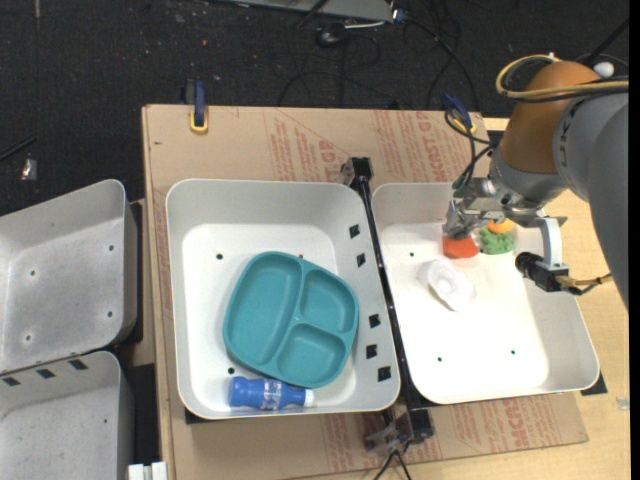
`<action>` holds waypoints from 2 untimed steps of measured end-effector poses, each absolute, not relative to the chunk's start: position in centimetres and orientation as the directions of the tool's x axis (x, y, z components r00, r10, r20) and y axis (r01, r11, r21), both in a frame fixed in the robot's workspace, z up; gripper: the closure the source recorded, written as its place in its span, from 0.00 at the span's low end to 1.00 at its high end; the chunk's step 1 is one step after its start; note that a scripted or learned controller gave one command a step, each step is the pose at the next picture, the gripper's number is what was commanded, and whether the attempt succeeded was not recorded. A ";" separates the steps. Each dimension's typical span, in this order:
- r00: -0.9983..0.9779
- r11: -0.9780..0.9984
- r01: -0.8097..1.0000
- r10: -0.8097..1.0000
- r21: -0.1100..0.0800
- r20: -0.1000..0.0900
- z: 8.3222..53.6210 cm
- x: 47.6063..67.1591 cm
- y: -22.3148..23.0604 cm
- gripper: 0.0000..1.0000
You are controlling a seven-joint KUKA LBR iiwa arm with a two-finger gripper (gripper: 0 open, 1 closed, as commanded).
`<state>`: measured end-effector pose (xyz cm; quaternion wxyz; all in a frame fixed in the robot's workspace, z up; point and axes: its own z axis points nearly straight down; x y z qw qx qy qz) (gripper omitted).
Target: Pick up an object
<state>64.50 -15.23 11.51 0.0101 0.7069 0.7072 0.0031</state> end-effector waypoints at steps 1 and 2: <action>-0.002 0.002 1.000 1.000 0.006 -0.001 15.9 64.5 -15.1 1.00; -0.004 0.004 1.000 1.000 0.007 -0.001 21.8 64.4 -14.3 1.00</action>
